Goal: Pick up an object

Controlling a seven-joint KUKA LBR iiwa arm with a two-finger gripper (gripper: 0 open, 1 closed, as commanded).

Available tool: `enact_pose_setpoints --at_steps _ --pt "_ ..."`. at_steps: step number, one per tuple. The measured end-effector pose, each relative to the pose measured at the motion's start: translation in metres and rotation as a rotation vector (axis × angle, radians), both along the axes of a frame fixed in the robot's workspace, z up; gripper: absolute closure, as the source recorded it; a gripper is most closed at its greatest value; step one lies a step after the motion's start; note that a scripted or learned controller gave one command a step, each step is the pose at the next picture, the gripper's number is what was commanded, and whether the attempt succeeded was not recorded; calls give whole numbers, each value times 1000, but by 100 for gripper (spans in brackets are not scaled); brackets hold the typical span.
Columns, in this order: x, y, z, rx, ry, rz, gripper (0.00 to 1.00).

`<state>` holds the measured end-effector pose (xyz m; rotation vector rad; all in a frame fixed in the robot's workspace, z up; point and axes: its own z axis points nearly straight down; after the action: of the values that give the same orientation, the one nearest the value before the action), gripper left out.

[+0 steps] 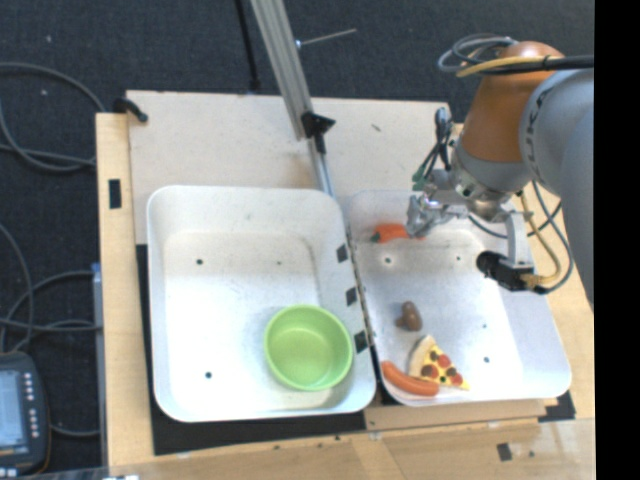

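My gripper (420, 218) hangs low over the far left corner of the right bin (520, 338). A small orange carrot-like piece (389, 233) lies on the bin floor just left of the gripper tip, close to it or touching it. Further toward the front of the same bin sit a small brown lump (409, 316), a toy pizza slice (437, 360) and an orange-red sausage (408, 379). The arm's grey body and orange band (500, 113) rise to the upper right.
A green bowl (308, 346) stands in the front right part of the left bin (200, 268). A slanted metal pole (290, 68) comes down to the bench behind the bins. Cables loop around the wrist at right.
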<state>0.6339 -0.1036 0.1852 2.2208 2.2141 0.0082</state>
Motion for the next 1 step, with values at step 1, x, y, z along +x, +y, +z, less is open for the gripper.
enact_pose_setpoints --at_steps 1 --pt "2 -1 55 0 0 6 100"
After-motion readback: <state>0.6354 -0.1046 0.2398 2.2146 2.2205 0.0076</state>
